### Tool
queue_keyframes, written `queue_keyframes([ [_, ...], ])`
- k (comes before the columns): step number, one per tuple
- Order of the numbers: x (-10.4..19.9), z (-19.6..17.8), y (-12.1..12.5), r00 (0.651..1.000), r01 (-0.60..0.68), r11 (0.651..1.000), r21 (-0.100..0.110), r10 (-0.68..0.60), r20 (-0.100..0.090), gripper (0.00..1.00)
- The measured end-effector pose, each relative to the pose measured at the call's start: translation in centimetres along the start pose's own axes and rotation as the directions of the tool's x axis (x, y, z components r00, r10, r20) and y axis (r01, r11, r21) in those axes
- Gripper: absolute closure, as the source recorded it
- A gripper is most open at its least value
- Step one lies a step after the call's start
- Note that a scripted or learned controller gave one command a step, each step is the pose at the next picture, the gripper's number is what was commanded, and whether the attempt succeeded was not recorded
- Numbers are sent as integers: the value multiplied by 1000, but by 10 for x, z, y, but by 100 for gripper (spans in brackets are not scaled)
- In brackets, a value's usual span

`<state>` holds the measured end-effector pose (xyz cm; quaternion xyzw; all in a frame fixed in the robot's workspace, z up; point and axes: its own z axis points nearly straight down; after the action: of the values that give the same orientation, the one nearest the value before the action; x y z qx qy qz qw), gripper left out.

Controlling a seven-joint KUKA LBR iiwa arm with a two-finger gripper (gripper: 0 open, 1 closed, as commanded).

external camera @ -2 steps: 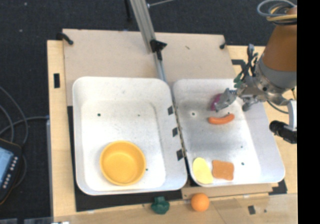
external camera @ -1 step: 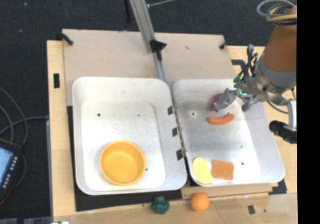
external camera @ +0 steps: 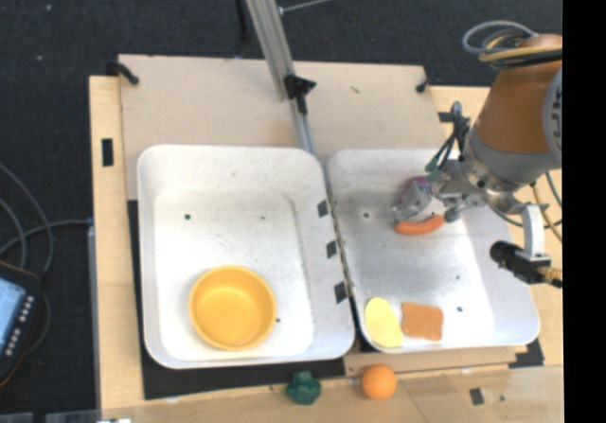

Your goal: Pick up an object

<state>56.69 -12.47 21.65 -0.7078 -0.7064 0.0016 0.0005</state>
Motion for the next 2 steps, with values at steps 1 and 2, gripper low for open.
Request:
queue_keyframes([
  [1, 5, 60, 5, 1000, 0, 1000, 1, 0, 0, 0],
  [2, 4, 113, 4, 1000, 1, 1000, 1, -1, 0, 0],
])
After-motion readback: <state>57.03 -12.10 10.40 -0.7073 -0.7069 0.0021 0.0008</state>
